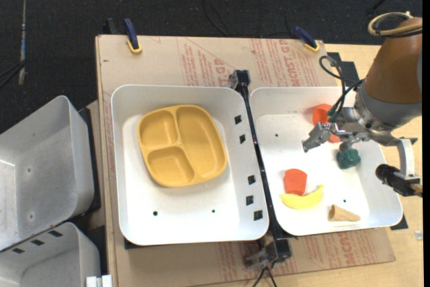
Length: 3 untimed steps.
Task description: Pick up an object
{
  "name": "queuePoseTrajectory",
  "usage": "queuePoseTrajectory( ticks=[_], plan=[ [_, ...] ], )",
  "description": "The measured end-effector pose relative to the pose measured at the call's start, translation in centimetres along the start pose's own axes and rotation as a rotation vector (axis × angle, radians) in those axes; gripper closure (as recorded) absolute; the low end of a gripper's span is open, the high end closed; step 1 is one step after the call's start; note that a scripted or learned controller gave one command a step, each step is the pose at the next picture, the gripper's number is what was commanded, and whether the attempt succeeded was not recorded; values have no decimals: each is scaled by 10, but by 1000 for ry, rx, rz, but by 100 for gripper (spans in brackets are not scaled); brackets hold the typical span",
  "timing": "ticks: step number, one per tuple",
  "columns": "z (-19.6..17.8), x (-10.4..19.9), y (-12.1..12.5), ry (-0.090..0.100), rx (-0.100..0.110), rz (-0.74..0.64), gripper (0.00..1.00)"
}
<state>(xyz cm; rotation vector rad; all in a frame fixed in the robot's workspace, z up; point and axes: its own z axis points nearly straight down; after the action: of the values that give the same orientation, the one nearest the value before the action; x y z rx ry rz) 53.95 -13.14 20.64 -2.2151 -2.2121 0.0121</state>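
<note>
A yellow divided plate (181, 144) lies in the left bin (127, 212). In the right bin (376, 215), a red block (295, 180), banana (302, 199) and cone (343, 214) sit at six o'clock. The gripper (334, 138) hovers centrally, fingers spread, gripping nothing, a teal object (348, 158) just beside it at four o'clock.

We are looking down on a robotics lab bench. A board (201, 50) is sitting clamped (132, 35) at its far edge, carrying two white bins (127, 165) side by side. Cables (235, 7) are trailing over the dark floor behind, spare bins (40, 165) are waiting at the left, and a grey arm (396, 77) is reaching in.
</note>
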Motion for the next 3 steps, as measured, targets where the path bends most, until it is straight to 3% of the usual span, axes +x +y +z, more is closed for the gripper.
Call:
queuePoseTrajectory(
  ticks=[1, 3],
  plan=[
    [-7, 0, 3, -2, -13, -3, 0],
    [99, 5, 0, -1, -9, 0, 0]
  ],
)
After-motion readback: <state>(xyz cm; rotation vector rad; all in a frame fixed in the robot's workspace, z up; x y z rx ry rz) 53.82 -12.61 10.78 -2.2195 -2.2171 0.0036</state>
